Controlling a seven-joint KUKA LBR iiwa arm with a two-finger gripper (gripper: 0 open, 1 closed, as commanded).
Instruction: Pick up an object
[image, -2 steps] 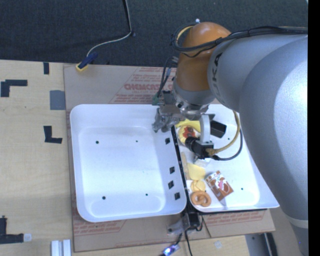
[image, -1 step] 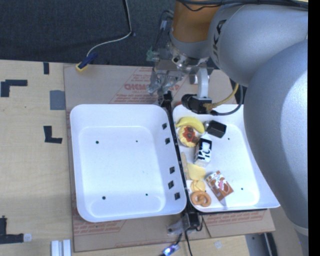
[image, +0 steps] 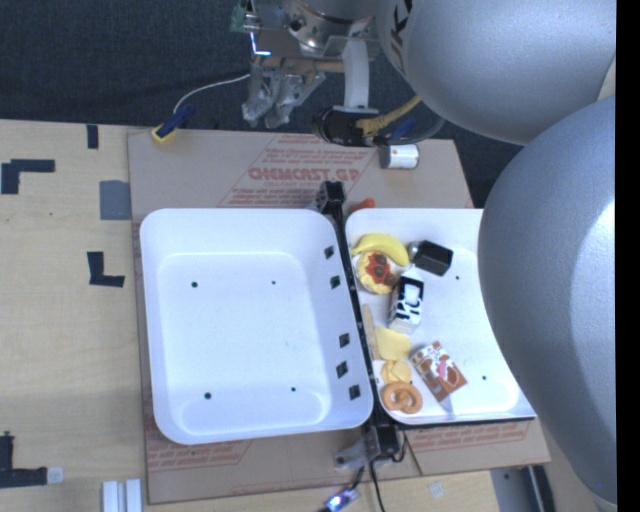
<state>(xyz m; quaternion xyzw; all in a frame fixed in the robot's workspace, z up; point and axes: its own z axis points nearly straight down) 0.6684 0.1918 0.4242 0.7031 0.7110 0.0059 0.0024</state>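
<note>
We see a light wooden bench (image: 60, 330) with some dark marks on it, and on it lies a brown cardboard sheet (image: 290, 175) with red printed letters. Behind the bench the background is dark blue-grey. Two shallow white bins stand side by side on the cardboard, touching along a row of black clips. In the left bin (image: 245, 325) only a few small dark dots show on its floor.

The right bin (image: 480, 300) holds the objects, all gathered near its left wall: a yellow banana (image: 383, 246), a black block (image: 432, 258), a black-and-white box (image: 406, 301), a pale yellow piece (image: 391, 345), a red-brown packet (image: 438, 368) and a small orange ring (image: 404, 398) at the front.

The gripper (image: 277, 100) hangs beyond the far edge of the cardboard, well apart from both bins. Its fingers point down and hold nothing; we cannot tell if they are apart or together. The big grey arm (image: 545, 200) covers the right side of the right bin.
</note>
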